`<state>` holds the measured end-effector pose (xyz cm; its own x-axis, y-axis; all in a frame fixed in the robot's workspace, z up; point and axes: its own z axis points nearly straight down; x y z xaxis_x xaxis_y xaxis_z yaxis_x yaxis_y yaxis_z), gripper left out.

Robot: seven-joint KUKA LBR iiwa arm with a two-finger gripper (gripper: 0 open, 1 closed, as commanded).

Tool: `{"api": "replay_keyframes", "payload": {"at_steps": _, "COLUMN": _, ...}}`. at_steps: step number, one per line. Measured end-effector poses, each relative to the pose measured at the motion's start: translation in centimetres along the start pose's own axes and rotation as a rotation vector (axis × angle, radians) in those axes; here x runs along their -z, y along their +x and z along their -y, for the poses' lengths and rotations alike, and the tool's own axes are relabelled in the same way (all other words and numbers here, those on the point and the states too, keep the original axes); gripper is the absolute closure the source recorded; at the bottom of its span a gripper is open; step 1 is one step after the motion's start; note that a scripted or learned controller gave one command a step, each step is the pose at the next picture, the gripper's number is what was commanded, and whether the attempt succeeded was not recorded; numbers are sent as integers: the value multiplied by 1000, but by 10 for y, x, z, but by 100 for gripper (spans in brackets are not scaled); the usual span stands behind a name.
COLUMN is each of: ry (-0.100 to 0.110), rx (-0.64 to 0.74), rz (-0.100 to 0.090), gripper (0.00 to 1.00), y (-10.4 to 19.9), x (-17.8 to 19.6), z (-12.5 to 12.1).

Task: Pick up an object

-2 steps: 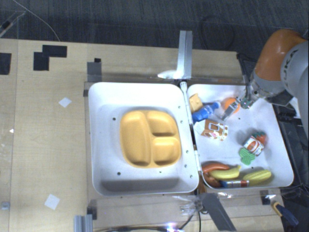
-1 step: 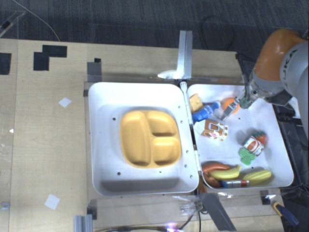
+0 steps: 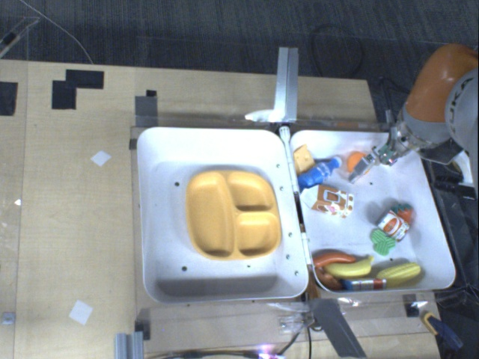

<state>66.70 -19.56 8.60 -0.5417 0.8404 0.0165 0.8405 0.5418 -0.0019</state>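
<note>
The right bin (image 3: 434, 223) holds several small objects. Along its far side lie a tan cube (image 3: 303, 158), a blue bottle (image 3: 317, 172) and a small orange piece (image 3: 353, 159). An orange-and-white carton (image 3: 334, 200) lies near the middle. To the right are a small can (image 3: 392, 224) and a green piece (image 3: 384, 241). At the near wall lie a red pepper (image 3: 334, 258), two yellow bananas (image 3: 374, 269) and a marker (image 3: 363, 283). My gripper (image 3: 365, 166) hangs low at the bin's far side, right beside the orange piece; I see nothing held in it.
The left bin (image 3: 161, 223) carries a yellow divided tray (image 3: 230, 214). A metal post (image 3: 287, 84) stands behind the wall between the bins. The arm's orange band (image 3: 438, 81) hovers over the right bin's far right corner.
</note>
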Motion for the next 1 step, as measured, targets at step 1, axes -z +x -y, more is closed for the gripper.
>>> {"api": "replay_keyframes", "payload": {"at_steps": 1, "ry": 12, "rx": 20, "rz": 26, "gripper": 0, "y": 40, "x": 0, "z": -24}}
